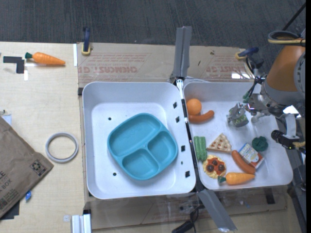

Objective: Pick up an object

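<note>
Tool (239,115): over right bin (286,176), upper part; finger state cannot be told. Below it: waffle slice (220,143), pizza (215,167), 1 carrot (236,178).

Arm (286,74): cut off by right edge; only orange band and wrist in frame.
Gripper (239,115): small and blurred; finger state not readable; unclear whether touching bin floor.
Brown paper bag (17,171): cropped by left and bottom edges; print partly legible only.
Green object (259,143) in right bin (214,89): too small to identify.
Small packet (250,154): label unreadable, partly under sausage (241,161).
Black marker (14,62) on bench: shape unclear.
</note>
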Robot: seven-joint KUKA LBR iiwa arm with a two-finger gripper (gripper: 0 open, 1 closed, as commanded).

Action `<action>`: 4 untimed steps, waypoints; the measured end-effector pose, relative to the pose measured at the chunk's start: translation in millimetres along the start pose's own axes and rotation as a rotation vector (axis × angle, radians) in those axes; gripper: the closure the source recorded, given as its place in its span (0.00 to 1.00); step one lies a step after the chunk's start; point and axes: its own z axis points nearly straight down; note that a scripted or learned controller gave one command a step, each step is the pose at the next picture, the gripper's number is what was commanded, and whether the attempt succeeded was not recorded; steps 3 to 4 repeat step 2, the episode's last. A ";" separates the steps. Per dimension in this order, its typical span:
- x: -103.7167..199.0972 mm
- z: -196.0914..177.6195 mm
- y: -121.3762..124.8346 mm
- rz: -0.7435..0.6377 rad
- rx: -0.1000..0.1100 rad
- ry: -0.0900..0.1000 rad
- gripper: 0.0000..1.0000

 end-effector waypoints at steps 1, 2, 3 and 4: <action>-1.2 -5.6 -0.2 0.003 0.004 0.002 1.00; 29.2 -109.2 -32.7 0.115 0.002 -0.001 1.00; 29.2 -109.2 -32.7 0.115 0.002 -0.001 1.00; 29.2 -109.2 -32.7 0.115 0.002 -0.001 1.00</action>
